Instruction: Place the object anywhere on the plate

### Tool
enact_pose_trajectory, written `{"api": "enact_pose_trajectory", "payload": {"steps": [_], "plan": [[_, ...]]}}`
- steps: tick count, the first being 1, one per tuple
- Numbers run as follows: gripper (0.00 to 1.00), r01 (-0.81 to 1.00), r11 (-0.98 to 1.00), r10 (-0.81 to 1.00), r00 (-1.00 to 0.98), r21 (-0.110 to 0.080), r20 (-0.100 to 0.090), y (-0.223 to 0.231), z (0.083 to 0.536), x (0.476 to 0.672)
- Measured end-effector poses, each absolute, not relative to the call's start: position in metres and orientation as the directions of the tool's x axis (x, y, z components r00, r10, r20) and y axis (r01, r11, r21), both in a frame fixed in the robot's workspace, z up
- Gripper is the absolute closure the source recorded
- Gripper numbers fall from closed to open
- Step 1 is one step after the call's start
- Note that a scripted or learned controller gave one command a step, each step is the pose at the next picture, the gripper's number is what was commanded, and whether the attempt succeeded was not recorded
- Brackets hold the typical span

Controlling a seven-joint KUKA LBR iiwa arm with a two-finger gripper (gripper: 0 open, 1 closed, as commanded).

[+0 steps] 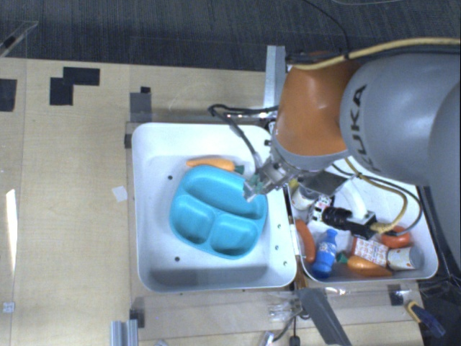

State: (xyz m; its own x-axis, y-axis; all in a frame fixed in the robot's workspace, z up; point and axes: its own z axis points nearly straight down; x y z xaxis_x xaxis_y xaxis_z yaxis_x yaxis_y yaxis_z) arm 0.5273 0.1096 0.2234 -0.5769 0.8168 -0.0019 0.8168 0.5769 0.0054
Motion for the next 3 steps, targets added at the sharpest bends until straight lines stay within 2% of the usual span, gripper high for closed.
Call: {"api": "enact_pose_trajectory", "payload": {"steps": [1,2,3], "plan": [[1.00,0.905,0.425,0.905,-0.425,0.003,0.000,0.137,0.232,0.487],[1.00,0.903,0.429,0.903,-0.429,0.007,-0.001,0.137,0.242,0.489],[1.00,0.890,0.456,0.890,-0.456,0.004,-0.002,0.102,0.245,0.585]]}}
